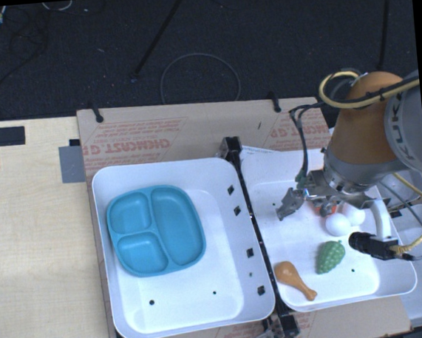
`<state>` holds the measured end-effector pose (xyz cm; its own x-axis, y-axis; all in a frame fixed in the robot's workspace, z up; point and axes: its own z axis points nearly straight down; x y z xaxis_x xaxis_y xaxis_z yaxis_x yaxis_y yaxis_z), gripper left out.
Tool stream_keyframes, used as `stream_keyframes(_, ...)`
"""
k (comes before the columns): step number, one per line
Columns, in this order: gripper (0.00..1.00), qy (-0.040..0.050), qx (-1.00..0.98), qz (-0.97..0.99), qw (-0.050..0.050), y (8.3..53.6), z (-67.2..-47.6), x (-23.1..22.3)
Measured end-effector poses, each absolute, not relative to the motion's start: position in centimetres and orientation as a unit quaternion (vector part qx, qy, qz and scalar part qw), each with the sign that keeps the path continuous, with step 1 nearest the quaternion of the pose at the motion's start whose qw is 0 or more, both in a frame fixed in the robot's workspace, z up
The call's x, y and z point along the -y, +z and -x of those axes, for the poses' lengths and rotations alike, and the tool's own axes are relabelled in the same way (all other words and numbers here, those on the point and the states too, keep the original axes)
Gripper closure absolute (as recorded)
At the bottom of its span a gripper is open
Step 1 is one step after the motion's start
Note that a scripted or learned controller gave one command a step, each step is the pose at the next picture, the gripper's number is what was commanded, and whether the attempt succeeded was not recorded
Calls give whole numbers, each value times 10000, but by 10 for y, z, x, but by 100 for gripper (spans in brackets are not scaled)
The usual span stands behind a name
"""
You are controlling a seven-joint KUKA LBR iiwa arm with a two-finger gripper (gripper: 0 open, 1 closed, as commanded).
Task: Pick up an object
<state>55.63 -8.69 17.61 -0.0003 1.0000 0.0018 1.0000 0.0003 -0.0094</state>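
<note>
**While the arm leans over the right bin, the small things lie loose beneath it**

Where the single overhead camera looks down on the pale wooden table [34, 256], two shallow white bins sit side by side on a sheet of brown cardboard [178, 134], with a black strip [250, 227] running between them. The left bin [229, 281] holds a blue divided plate [156, 229], lying flat toward the bin's left half.

The grey arm [364, 135], with its orange band, reaches in from the right and hangs over the right bin [296, 247]. Its claw [290, 204] points toward the left, low over the upper middle of that bin, near the black strip. Whether the claw is apart or together I cannot tell from this angle, and nothing can be seen clamped in it.

Things to be picked up lie in the right bin. A white egg [337, 224] rests just right of the claw, under the wrist. A small orange-red piece [327, 207] shows just above the egg, partly hidden by the arm, too small to name. A bumpy green toy [329, 256] lies just below the egg, near but apart from it. A tan drumstick [294, 278] lies at a slant near the bin's front edge, left of the green toy and well clear of the claw.
</note>
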Motion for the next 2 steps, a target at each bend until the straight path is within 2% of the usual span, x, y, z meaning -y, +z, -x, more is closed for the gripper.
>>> stream_keyframes(1,0,26,7068,7074,37,127,-547,91)
stream_keyframes(2,100,19,7047,7095,30,139,-548,92)
